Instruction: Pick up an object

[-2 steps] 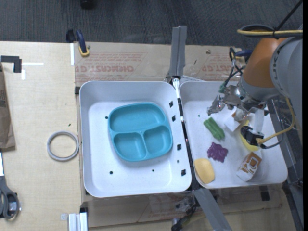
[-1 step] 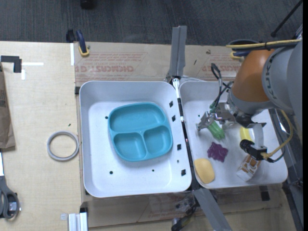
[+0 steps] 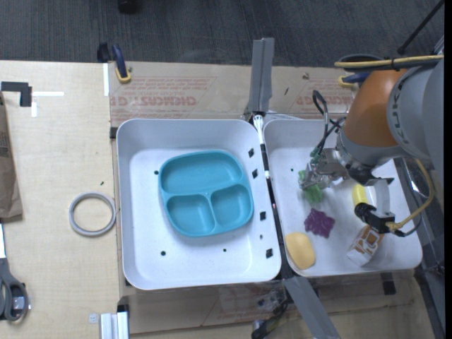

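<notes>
Pale wood tabletop [image 3: 56, 154] carries 2 white bins. Far left of the hand lies a grey ring [image 3: 92, 213]; nearer, the left bin [image 3: 134, 210] holds a blue divided plate [image 3: 206, 193]. Over the right bin [image 3: 282, 147], the hand [image 3: 316, 177] sits low against a green object [image 3: 313, 191]; whether it is wide or narrow I cannot tell. Just below lie a purple object [image 3: 320, 222] and a yellow lemon-like object [image 3: 300, 250].

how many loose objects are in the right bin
4 that I can make out: a green thing under the tool, purple grapes mid-bin, a yellow lemon at the near edge, and a small carton near right. The arm may hide more.
</notes>
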Action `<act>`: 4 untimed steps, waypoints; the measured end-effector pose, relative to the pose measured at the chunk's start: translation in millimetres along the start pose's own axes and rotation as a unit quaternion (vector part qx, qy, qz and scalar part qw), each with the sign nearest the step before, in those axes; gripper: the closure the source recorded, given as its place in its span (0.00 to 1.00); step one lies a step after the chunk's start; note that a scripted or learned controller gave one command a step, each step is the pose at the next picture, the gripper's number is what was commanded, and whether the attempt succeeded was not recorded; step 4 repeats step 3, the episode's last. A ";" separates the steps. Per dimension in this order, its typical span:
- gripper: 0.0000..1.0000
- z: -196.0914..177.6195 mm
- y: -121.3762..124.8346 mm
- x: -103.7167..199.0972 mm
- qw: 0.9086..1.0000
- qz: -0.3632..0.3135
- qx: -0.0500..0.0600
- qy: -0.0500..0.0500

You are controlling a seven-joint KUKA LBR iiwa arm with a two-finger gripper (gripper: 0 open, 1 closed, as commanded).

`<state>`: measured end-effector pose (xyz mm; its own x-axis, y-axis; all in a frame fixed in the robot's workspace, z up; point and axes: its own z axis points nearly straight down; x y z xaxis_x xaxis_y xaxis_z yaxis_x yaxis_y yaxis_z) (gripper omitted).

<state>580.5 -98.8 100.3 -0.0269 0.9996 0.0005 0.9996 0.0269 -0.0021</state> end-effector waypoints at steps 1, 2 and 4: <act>1.00 -39.1 -0.9 -1.6 0.999 -0.046 -0.001 0.000; 1.00 -129.1 -5.4 25.3 1.000 -0.030 -0.001 -0.001; 1.00 -146.3 78.2 0.4 0.995 -0.102 0.000 -0.002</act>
